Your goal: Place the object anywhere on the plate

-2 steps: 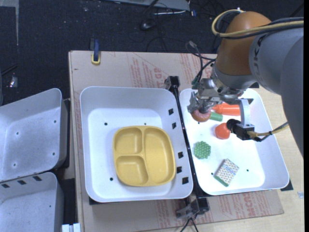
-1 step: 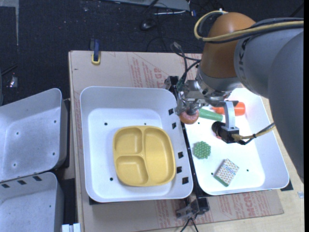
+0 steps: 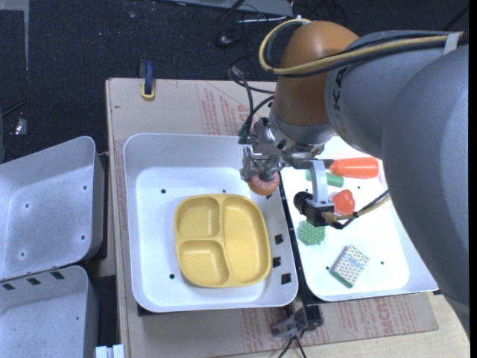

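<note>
Orange-pink and rounded, the small object (image 3: pixel 263 183) sits at the tips of my gripper (image 3: pixel 261 176), a little fruit-like lump with a paler patch on its face, seen just below the dark metal of my fingers. It looks pinched between them: my jaws are drawn in narrow around its upper part, so I am gripping it rather than hanging loose above it. It lies over the right rim of the left bin (image 3: pixel 141 200), near that bin's upper right corner, and it appears lifted off the floor of the bin, though I cannot tell how far. Just down and to the left of it lies the yellow plate (image 3: pixel 222 241), a rounded rectangle split into three compartments, flat on the white floor of the same bin; the object is beside the plate's upper right corner, not over it. My arm (image 3: pixel 417 110) comes in grey from the right, with the orange band (image 3: pixel 317 58) bulging above the wrist and cables looping around it. In the right bin (image 3: pixel 417 274) behind my wrist I see an orange carrot-like piece (image 3: pixel 356 168), a red piece (image 3: pixel 343 200), a green knobbly piece (image 3: pixel 312 234) and a small patterned box (image 3: pixel 349 265) lying well apart from the plate.
</note>
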Robot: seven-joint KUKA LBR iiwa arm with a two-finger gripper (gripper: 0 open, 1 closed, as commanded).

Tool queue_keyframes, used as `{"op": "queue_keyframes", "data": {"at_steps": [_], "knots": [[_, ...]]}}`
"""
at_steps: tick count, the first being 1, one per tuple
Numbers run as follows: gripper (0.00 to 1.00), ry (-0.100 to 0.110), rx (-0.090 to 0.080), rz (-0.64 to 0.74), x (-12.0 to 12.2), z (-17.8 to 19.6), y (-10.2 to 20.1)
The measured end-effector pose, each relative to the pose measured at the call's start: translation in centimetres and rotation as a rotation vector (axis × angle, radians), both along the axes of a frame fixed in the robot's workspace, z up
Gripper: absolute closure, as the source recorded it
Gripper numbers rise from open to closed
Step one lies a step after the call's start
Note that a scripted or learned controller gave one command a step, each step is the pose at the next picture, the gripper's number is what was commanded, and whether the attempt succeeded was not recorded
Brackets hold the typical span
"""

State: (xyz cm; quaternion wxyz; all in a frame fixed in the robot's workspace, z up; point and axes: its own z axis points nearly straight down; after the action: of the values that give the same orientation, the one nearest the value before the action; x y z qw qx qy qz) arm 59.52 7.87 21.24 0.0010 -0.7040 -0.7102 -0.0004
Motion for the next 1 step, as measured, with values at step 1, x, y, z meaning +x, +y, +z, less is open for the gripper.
{"op": "queue_keyframes", "data": {"at_steps": [1], "knots": [[1.00,-0.001,-0.001,-0.001,-0.09,0.72,4.68]]}}
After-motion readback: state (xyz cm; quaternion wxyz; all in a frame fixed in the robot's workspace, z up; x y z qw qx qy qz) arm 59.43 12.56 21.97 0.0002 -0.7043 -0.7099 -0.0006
